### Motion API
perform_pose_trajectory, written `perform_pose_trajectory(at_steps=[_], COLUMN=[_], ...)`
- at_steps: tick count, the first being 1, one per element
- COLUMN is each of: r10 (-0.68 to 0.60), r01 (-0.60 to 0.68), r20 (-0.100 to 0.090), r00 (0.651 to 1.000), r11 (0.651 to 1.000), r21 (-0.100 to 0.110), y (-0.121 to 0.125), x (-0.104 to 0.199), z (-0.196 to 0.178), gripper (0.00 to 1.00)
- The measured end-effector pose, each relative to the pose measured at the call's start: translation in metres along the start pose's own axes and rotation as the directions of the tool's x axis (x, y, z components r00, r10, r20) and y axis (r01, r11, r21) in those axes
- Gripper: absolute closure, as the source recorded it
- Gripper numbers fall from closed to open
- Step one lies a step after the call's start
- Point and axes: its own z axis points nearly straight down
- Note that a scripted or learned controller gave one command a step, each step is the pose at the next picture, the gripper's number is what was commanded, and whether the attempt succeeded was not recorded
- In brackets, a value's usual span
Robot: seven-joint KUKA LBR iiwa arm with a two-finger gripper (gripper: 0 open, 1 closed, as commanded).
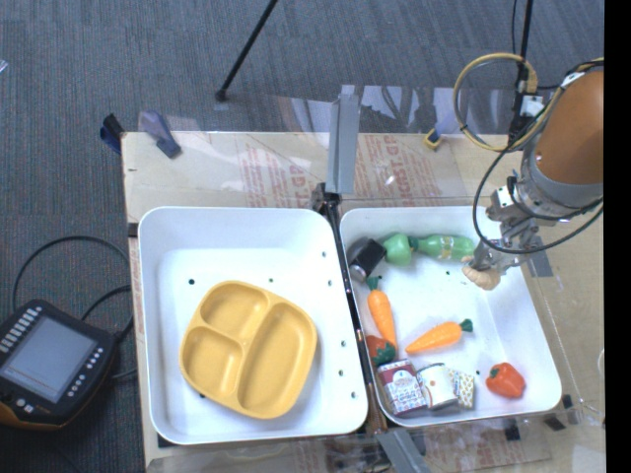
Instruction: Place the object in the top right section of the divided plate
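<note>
Even bright overhead light; soft shadows; slight overall blur.

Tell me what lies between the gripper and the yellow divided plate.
In the camera view, between the gripper and the divided plate lie a green toy, a black cylinder, an upright carrot and the bins' adjoining rims.

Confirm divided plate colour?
Yellow; the divided plate shows plainly in the camera view, left bin.

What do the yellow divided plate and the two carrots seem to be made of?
The divided plate looks like moulded plastic, matt yellow: one even colour, with soft rounded ridges between its sections. The two carrots seem to be toy food, probably plastic or rubber: uniform orange, smooth surface, green tops of the same finish. The view is too coarse to tell hard from soft.
</note>
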Motion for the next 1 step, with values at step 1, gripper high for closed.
perform_pose_trajectory(at_steps=[1], r10=[-0.38], r01=[0.38], r20=[-0.012], r00=[0.925], r11=[0.925], r21=[0.006], y=[-0.0098], x=[-0.0039], z=[-0.1043], gripper=[1.0])
